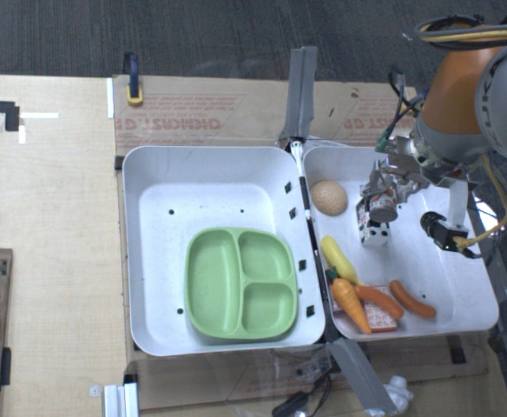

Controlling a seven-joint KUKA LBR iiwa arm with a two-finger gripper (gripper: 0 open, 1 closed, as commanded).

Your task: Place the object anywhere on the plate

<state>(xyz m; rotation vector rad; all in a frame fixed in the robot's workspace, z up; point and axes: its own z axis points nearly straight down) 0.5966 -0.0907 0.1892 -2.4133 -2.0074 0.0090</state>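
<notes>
Arm (470, 85) enters from the right, orange band visible above the wrist, and reaches down into the right bin (462, 315). Pincer (377, 226) sits over the upper-middle part of that bin, pointing down toward its floor. A small white block with dark dots, a die (374, 234), sits at the fingertips, right at the pincer's lower end. Cannot tell whether the fingers are spread or pressed together, nor whether the die is actually between them or just lying on the bin floor under them.

Relative to the pincer:
- Egg (329, 197), tan and rounded, just to its left and slightly above, apart from it.
- Banana (338, 258), yellow, below-left, lying at a slant near the bin's left wall.
- Carrot (351, 304), orange, farther below, touching the banana's lower end.
- Red pack (382, 315), flat, under and beside the carrot at the bin's lower edge.
- Sausage (412, 299), orange-red, below and a little right, lying at a slant, apart from the carrot.
- Black part with cable (443, 231) just to the right, hanging off the arm.

Plate (240, 282), green with three compartments, lies well to the left and below the pincer, in the left bin (149, 233), toward that bin's lower half. Nothing rests on it. The die is in the other bin, well apart from the plate.
</notes>
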